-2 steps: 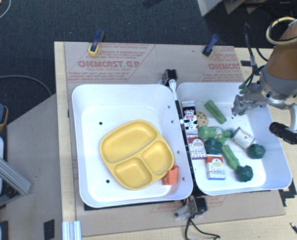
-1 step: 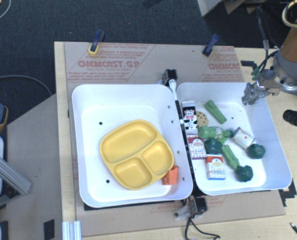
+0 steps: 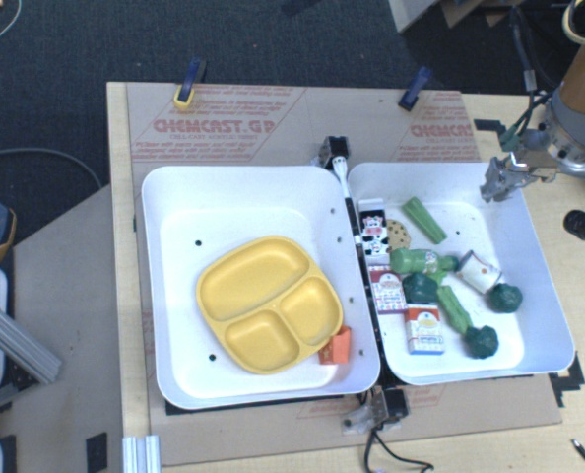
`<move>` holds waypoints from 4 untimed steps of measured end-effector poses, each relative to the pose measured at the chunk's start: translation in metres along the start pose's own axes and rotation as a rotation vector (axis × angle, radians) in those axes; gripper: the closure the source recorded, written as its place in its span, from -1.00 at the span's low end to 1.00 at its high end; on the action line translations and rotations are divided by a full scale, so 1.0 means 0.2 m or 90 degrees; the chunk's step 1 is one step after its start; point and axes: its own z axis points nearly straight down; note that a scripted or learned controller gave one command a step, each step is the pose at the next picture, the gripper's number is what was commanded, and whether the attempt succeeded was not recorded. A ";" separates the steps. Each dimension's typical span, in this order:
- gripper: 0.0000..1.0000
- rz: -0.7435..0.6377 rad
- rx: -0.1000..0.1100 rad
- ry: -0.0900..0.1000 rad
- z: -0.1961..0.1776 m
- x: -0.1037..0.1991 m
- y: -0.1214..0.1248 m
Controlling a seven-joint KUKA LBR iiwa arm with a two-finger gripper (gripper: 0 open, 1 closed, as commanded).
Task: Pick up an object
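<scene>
The right bin (image 3: 529, 264) holds several small objects: a green stick (image 3: 423, 220), a green bottle-like piece (image 3: 416, 261), a dark green ball (image 3: 505, 298), another dark green lump (image 3: 483, 341), a white cylinder (image 3: 479, 271), a round cookie (image 3: 398, 233) and small printed cartons (image 3: 423, 331) along its left wall. My gripper (image 3: 499, 180) hangs over the bin's far right corner, above and apart from the objects. Nothing shows between its fingers.
The left bin (image 3: 164, 264) holds a yellow divided plate (image 3: 268, 304) with a small orange block (image 3: 336, 347) at its near right edge. Clamps (image 3: 186, 85) hold the cardboard at the back. The arm comes in from the upper right.
</scene>
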 end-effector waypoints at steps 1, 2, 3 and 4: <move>1.00 -0.002 0.006 0.003 0.03 0.27 -0.14; 1.00 -0.002 0.006 0.003 0.07 0.51 -0.28; 1.00 -0.002 0.005 0.003 -0.05 0.67 -0.38; 1.00 0.001 0.006 0.002 0.05 0.64 -0.35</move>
